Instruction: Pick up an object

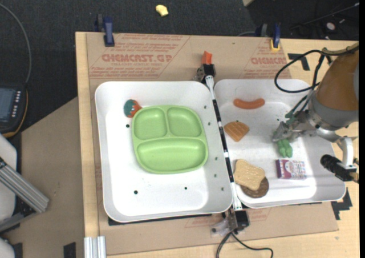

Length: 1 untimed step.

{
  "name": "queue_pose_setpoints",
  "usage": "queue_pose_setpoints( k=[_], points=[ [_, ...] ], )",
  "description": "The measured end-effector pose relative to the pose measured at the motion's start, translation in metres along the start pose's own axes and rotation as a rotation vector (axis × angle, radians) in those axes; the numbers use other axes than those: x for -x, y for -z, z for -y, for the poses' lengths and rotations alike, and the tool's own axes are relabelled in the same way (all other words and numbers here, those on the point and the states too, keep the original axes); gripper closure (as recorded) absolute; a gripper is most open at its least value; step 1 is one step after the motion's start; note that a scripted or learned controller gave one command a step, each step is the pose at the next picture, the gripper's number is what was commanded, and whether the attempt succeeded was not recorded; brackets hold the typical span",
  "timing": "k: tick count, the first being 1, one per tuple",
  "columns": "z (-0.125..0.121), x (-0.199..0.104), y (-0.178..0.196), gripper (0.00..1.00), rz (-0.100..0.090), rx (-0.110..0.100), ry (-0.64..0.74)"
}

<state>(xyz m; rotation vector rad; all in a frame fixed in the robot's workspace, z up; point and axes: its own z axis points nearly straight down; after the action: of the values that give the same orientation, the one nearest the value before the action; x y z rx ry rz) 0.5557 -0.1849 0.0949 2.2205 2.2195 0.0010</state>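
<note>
Claw (pixel 283 135) at right of frame, its opening impossible to tell, just above a green toy (pixel 285 149) mid right bin (pixel 296 88); bare white floor around; purple packet (pixel 291 169) below

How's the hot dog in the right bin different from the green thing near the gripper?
The hot dog is orange-red, long and thin, lying crosswise near the bin's far wall. The green thing is shorter and stubbier, mid-bin, right by the gripper, while the hot dog lies well away from it. Both rest on the right bin floor.
</note>
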Motion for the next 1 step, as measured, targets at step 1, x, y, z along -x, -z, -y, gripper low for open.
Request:
queue_pose_setpoints(
  k=[1],
  points=[
    [-0.0388,-0.0709,-0.0108,1.00,0.000,0.002,0.006]
  ],
)
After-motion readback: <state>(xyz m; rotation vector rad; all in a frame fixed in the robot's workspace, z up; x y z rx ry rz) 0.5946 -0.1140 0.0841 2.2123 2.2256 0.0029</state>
